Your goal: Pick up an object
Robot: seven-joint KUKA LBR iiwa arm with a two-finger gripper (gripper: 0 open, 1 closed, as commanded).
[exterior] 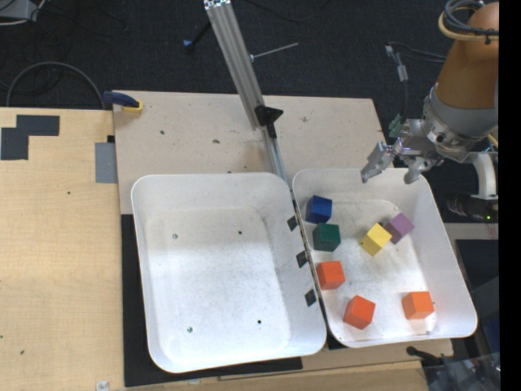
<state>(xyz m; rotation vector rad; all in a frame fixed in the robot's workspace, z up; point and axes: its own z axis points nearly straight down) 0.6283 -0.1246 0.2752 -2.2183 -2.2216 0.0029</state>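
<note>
The left bin (220,275) is lying bare on the bench, touching the right bin (444,243) along a shared edge marked by small black clips. Just right of that edge, a blue cube (319,208) is sitting touching or nearly touching a green cube (327,236) below it, and an orange cube (330,274) is resting lower down, close to the wall. Another orange cube (359,311) is lying near the front rim. Further right, a yellow cube (377,239) is pressing against a purple cube (400,226), and a third orange cube (418,305) is sitting by the front right corner.

The gripper (397,163) is hanging over the right bin's far rim with its fingers spread apart and nothing between them, above and well clear of every cube.

The likely trouble is coming from the pairs: closing on the yellow or purple cube could be pushing the neighbour along or wedging a finger between them, and the same goes for blue and green. The cubes hugging the walls are leaving little room for a finger. The lone orange cube near the front is probably the safest target.
</note>
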